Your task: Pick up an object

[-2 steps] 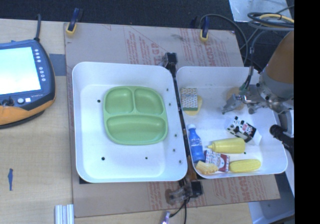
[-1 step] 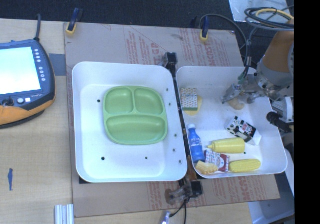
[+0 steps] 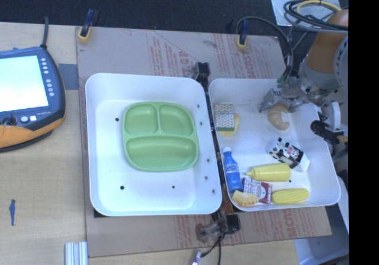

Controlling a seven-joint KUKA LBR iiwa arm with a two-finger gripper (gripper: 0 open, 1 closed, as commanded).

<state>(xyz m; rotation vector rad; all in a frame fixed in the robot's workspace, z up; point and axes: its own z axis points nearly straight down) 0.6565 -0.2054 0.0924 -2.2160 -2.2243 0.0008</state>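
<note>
My gripper (image 3: pixel 280 105) hangs over the back of the right bin (image 3: pixel 249 89), its fingers spread open. Just below and in front of it lies a tan bread roll (image 3: pixel 278 119), at or close to the fingertips but not held between them. Further forward in this bin lie a black-and-white patterned box (image 3: pixel 286 152), a yellow squeeze bottle (image 3: pixel 269 172), a corn cob (image 3: pixel 290 196), a red-and-white packet (image 3: pixel 254 187) and a blue bottle (image 3: pixel 230 170). A yellow sponge-like block (image 3: pixel 225 119) rests against the bin's left wall.
The left bin (image 3: pixel 100 139) holds a green divided plate (image 3: pixel 160 136). A teach pendant with a white screen (image 3: pixel 23 95) lies on the bench at far left. The arm with its cables (image 3: pixel 314 51) comes in from the right above the right bin's back corner.
</note>
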